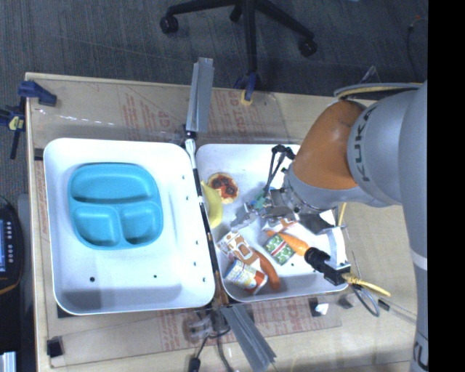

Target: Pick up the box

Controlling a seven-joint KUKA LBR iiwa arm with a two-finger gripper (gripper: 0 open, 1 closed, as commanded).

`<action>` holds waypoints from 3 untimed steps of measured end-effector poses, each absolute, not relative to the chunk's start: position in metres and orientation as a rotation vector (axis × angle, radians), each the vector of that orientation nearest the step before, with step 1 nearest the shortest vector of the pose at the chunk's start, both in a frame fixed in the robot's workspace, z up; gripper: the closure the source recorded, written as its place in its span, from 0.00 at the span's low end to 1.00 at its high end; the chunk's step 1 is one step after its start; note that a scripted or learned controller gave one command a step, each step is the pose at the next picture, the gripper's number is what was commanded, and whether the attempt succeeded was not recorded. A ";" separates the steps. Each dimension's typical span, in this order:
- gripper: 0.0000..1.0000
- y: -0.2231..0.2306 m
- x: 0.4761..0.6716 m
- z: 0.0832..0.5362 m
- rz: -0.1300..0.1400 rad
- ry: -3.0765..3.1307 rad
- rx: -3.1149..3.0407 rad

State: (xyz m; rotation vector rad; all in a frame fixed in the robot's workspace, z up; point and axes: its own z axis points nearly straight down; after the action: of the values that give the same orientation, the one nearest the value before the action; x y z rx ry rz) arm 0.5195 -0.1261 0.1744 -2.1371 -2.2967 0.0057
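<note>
Green, white and red card makes up the box (278,248), which lies tilted in the near right part of the right bin (240,154), with an orange carrot (296,243) just beside it on the right. The gripper (267,208) hangs over the bin's middle, just up and left of the box in the view. Its metal parts blur against the white floor, so I cannot tell whether it is open or closed.

Left of the box lie two more printed cartons, one (237,245) near the bin's left wall and another (244,275) at the near edge. A reddish sausage (270,275) lies beside the nearer one. A yellow banana (213,205) runs along the left wall, with a small round pizza (223,187) just beyond it. The bin's far left floor is bare white.

The left bin (58,240) holds a blue compartment tray (115,202), with bare floor on its near side. The two bins meet along one edge, and a metal bar (200,83) runs from there across the bench (109,102), a pale board printed in red. A blue clamp (34,91) sits at the bench's far left corner. Beyond the bench lie dark carpet and a chair base (251,18).

The arm (341,156) covers the right bin's far right corner. The print on the cartons is too small to read.
</note>
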 end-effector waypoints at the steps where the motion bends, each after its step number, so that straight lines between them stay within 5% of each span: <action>1: 0.00 -0.124 0.494 0.182 0.005 -2.343 -2.085; 2: 0.00 -0.079 0.476 0.191 0.005 -2.298 -2.136; 3: 0.00 -0.047 0.550 0.208 0.002 -1.997 -2.424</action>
State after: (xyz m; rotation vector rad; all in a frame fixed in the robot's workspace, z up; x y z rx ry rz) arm 0.5499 -0.0471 0.2077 -2.4241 -1.9969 0.0019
